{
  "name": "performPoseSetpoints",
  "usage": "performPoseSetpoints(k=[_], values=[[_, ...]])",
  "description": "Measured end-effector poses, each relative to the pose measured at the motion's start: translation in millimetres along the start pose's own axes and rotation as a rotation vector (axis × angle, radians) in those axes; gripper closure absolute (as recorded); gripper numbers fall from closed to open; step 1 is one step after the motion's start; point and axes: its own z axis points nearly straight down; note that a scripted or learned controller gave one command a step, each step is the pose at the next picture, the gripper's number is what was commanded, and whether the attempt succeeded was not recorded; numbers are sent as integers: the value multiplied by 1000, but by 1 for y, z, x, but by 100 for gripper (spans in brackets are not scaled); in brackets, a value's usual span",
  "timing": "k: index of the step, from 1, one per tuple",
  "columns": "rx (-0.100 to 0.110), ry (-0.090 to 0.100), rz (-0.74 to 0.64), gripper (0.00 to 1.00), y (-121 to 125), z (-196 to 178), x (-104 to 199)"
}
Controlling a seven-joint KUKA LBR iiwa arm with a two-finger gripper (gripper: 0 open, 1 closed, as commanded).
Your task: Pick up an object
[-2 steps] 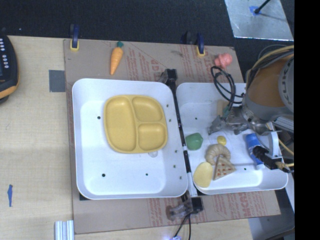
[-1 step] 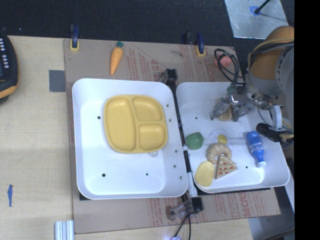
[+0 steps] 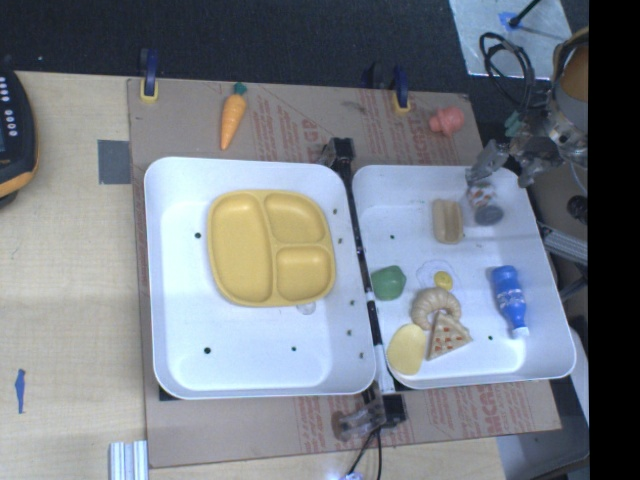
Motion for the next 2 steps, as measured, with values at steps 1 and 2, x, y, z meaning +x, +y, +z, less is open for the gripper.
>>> performPoseSetpoints(k=[1,2], values=[[22,7,1,0,-92,88,30],[1,0,-4,0,-5,112,33]])
